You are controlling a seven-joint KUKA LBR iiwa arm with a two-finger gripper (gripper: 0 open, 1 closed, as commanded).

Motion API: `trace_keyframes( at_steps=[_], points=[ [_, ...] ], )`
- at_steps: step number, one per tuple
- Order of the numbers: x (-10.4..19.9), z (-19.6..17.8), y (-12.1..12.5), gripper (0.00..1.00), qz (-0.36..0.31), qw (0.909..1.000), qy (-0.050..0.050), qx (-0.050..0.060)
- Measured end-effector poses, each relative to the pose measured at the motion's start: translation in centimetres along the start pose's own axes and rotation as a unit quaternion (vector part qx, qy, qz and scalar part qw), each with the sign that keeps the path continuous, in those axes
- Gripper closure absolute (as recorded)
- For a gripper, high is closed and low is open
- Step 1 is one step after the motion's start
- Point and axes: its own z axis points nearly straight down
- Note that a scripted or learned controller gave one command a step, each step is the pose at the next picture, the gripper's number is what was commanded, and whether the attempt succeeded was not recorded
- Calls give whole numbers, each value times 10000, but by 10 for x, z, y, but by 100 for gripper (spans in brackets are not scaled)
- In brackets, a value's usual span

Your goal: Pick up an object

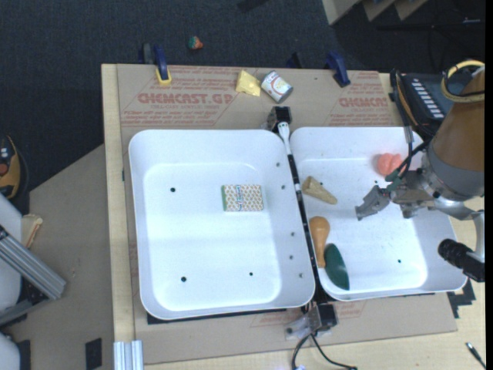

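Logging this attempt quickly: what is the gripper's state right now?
Two-finger gripper: open, holding nothing, hovering over the right white bin.

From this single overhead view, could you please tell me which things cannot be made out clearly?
- Gripper: small and dark in the camera view; whether its fingers are open or shut is unclear.
- Pink object: partly hidden behind the arm's wrist and cables.
- Patterned block in the left bin: its print is too small to read.
- Small can beyond the bins: its label is too small to read.

White bins (154,206); patterned green-blue pad (243,197); orange-pink lump (387,163); tan wedge (318,190); dark green piece (337,266).
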Motion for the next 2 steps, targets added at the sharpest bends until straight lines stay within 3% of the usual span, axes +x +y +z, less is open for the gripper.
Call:
trace_keyframes(
  at_steps=[1,2],
  points=[
    [59,4,96,0,-42,10000,3,-41],
    [54,-7,92,100,-2,10000,-7,-28]
  ],
)
